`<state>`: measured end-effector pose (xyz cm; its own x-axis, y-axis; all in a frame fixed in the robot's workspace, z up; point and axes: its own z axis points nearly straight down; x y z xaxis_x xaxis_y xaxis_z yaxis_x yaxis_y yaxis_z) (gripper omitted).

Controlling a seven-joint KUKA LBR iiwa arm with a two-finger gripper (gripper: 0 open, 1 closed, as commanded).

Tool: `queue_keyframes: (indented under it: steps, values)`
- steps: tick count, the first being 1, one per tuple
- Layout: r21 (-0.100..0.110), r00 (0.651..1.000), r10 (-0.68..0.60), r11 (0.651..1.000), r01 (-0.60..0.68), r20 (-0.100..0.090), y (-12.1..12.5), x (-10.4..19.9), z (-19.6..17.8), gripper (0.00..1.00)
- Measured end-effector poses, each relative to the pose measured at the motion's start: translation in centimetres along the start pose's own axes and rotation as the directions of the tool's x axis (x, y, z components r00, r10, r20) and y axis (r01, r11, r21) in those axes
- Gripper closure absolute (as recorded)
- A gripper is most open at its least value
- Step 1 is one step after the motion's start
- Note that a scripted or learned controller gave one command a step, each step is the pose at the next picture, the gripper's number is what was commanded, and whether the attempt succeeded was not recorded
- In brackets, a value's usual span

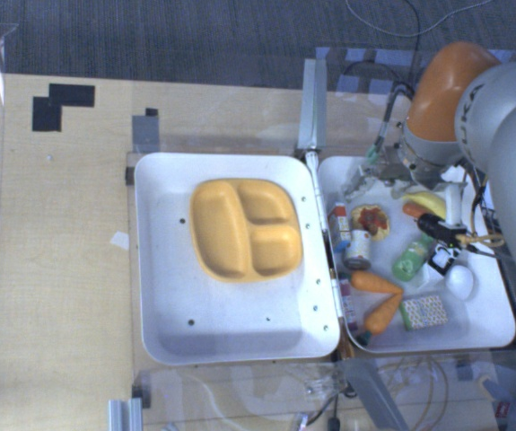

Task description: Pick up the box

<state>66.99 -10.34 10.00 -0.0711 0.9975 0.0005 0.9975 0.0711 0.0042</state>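
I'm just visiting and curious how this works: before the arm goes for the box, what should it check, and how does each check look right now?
1. Box in view, near the right bin's front: ok.
2. Box top uncovered: ok.
3. Room around it: not ok, a carrot lies against its left side.
4. Gripper over the box: not ok, it sits at the bin's far end.
5. Fingers ready to grasp: cannot tell.
6. Yellow tray out of the way in the left bin: ok.

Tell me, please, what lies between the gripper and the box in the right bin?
In the camera view, a green bottle lies between the gripper and the box, with a pizza-like toy nearer the gripper.
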Motion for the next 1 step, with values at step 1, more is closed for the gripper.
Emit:
queue_keyframes:
  steps: [1]
  values:
    - [-0.006,0.998,-0.056,0.998,0.056,0.001,-10.30,1.57,1.03,0.00]
